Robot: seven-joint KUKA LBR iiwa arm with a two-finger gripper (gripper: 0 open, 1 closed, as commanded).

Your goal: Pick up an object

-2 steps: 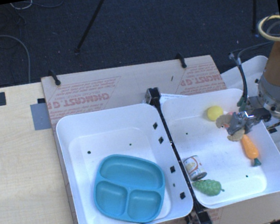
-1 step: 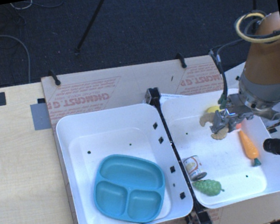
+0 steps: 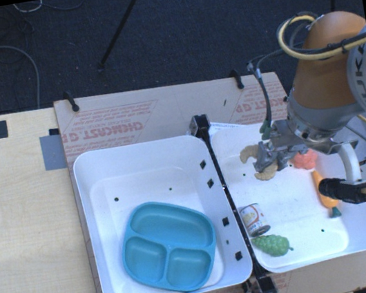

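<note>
End effector low in the right bin, over a tan object; finger state cannot be told.

Arm enters from the right of the frame, orange band at upper right, wrist reaching down to the upper part of the right bin. A tan, irregular object lies directly under the tool tip; whether it sits between the fingers is not resolvable. Just right of it, a pink-orange item, partly covered by the wrist. An orange carrot-like piece lies along the bin's right side. Small can on its side near the divider, green bumpy toy just below it. Left bin holds a blue compartment plate at lower centre. Both bins rest on the desk.
</note>
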